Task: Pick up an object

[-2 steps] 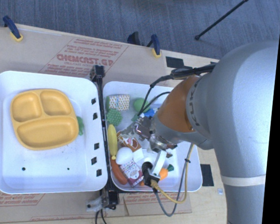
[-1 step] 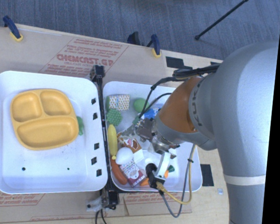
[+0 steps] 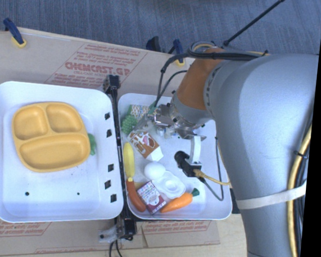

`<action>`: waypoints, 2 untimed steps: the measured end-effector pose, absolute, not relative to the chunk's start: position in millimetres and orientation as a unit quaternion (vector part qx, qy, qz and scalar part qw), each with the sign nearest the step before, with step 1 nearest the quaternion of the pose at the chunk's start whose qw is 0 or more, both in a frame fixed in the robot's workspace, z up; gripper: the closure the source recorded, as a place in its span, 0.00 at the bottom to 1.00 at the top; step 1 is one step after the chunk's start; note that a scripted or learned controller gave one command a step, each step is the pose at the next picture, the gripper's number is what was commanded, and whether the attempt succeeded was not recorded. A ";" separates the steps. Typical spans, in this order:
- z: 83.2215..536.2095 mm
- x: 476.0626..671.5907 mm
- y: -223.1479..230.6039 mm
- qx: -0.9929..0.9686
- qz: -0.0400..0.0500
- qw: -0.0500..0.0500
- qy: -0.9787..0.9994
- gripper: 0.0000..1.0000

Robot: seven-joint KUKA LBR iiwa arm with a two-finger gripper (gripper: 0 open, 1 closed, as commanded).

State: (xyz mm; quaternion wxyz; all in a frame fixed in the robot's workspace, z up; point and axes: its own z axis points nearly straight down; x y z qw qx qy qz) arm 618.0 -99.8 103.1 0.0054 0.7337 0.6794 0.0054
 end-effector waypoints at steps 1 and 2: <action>104.1 588.9 -97.2 0.764 0.012 0.013 0.645 0.00; 106.1 552.7 -91.9 0.741 0.009 0.011 0.672 0.00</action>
